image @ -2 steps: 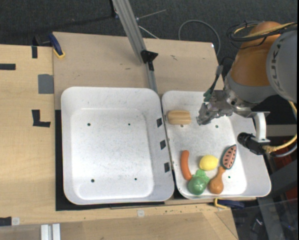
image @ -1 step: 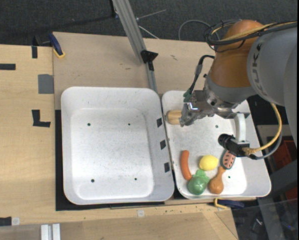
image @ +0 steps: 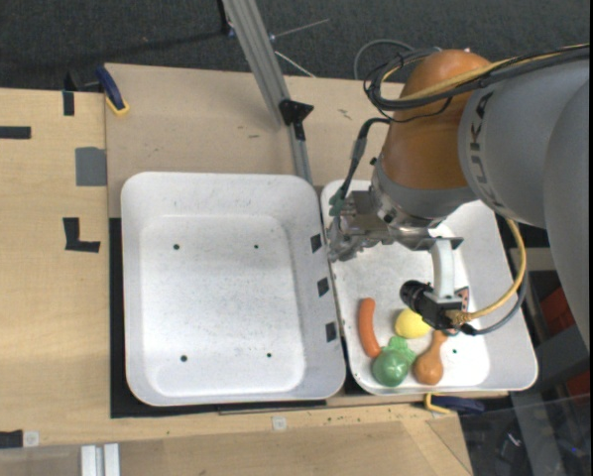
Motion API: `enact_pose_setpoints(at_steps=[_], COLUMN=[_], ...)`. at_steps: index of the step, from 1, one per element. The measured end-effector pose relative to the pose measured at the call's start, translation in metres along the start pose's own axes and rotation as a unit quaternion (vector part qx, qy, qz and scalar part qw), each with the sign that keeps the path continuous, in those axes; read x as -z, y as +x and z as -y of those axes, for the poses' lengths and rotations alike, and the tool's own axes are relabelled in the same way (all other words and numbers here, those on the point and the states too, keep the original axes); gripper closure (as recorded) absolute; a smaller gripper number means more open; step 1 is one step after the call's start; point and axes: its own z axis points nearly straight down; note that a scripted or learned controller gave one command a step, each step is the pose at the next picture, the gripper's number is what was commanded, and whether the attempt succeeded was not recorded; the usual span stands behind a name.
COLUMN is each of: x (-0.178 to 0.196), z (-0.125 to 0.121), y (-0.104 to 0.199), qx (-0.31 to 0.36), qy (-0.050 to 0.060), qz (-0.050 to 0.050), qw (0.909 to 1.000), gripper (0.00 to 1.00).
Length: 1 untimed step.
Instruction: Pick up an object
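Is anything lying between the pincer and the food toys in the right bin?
Nothing visible. The pincer hangs over bare floor of the right white bin; the orange carrot-shaped toy lies nearest, unobstructed.

Silver metal rail [image: 262,62] slanting over bench, blue clamp [image: 112,89] at bench corner

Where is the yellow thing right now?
The yellow thing sits in the right-hand bin of the camera view, near its front edge. It lies just above the green thing, between the orange carrot-like stick and the orange pear-shaped thing.
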Motion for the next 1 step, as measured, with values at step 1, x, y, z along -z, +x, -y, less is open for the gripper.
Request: enact_pose_setpoints(at_steps=[1], x=[-0.0138], z=[0.0107], y=[0.0561], qx=[0.000], qy=[0.001], qz=[0.001], qw=[1.0000], gripper=[1.00])
